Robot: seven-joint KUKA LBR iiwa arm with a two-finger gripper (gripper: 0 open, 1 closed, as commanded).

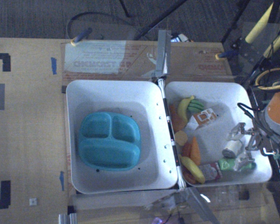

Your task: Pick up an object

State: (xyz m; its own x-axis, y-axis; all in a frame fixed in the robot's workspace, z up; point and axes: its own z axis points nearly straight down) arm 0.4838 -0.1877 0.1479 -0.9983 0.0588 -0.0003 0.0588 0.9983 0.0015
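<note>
My gripper [241,147] hangs low over the right side of the right bin [214,88], reaching in from the right, and it is open. One finger tip is near the bin's middle right and the other is by the front corner. A small white cylinder [231,149] lies in the gap at the fingertips; I cannot tell whether they touch it. A green bottle [229,164] lies just in front of it. Further left lie a white and orange carton [203,118], a yellow banana [184,107], a second banana [193,169] and a pink and white box [211,171].
Orange toy pieces [192,149] lie along the right bin's left wall. A green toy [196,106] sits beside the upper banana. The left bin [84,93] holds a blue divided plate [110,140]. A metal divider [162,59] stands behind the two bins.
</note>
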